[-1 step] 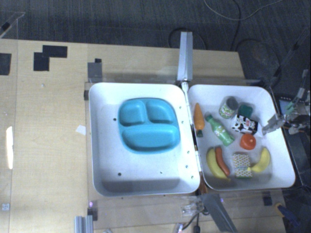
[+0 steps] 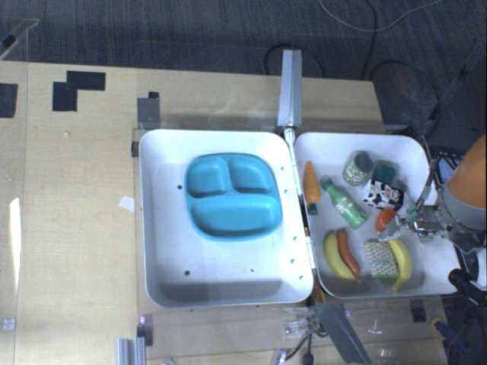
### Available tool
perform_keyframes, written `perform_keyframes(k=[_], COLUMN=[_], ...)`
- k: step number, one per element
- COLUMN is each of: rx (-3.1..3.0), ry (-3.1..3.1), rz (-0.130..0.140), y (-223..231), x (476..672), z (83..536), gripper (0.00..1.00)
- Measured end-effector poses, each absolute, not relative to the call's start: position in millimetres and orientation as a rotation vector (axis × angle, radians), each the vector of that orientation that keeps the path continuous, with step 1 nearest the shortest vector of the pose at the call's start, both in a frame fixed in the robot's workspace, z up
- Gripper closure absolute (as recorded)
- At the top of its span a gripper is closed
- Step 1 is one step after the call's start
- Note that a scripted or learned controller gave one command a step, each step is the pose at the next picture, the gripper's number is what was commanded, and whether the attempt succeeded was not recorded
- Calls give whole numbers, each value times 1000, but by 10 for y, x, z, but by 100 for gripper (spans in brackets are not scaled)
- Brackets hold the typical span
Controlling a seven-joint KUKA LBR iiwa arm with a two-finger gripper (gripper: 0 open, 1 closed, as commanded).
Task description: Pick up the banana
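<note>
Banana (image 2: 402, 262) lying flat in right bin (image 2: 415, 149), near edge, among toys. Jaws (image 2: 417, 223) close above; spread or pinched, cannot tell.

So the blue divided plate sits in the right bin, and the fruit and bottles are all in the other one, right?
Not quite. The camera view shows the blue divided plate in the left bin, not the right. The rest holds: the fruit and bottles, like the banana and green bottle, are all in the other bin.
</note>
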State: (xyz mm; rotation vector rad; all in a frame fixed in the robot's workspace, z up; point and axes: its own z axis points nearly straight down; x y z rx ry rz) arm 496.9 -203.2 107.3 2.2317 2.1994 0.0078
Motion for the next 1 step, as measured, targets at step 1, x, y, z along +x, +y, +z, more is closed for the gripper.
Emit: perform_keyframes(k=[1], rx=[2230], ry=[2199], rz=[12], y=[-2025], x=[4989], z=[1171], gripper=[100])
